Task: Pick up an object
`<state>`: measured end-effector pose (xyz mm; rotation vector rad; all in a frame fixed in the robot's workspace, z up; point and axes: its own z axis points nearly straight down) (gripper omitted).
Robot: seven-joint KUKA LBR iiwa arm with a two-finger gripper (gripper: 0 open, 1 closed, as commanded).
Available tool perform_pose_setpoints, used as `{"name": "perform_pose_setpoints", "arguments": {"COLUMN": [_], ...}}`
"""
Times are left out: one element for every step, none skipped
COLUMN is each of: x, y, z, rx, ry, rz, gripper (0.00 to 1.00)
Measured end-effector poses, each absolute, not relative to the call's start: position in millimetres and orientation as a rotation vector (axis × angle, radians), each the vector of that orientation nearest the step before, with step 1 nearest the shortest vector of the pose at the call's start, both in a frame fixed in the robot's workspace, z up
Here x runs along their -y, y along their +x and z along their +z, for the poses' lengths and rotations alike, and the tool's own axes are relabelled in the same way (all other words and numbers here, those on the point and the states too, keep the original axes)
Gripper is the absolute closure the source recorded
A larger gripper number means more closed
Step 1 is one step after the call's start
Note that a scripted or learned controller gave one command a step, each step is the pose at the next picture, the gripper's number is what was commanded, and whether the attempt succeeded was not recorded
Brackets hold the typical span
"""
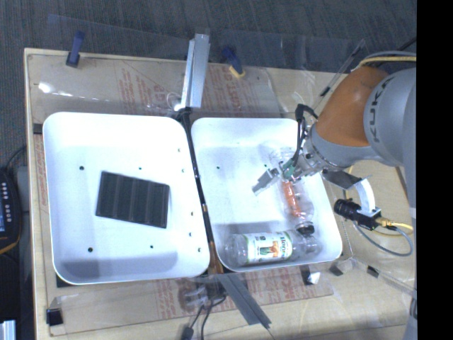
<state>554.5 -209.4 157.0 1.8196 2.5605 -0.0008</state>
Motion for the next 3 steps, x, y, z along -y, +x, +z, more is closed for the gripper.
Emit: {"name": "perform_pose_setpoints", "arguments": {"x": [209.5, 209.5, 209.5], "y": [554.5, 554.5, 554.5], "z": [157.0, 157.0, 156.9], "rx": [-2.560, -2.560, -2.560], "ry": [1.820, 1.820, 1.820], "rz": [-0.001, -0.001, -0.001], "gripper": [0.00, 0.00, 0.00]}}
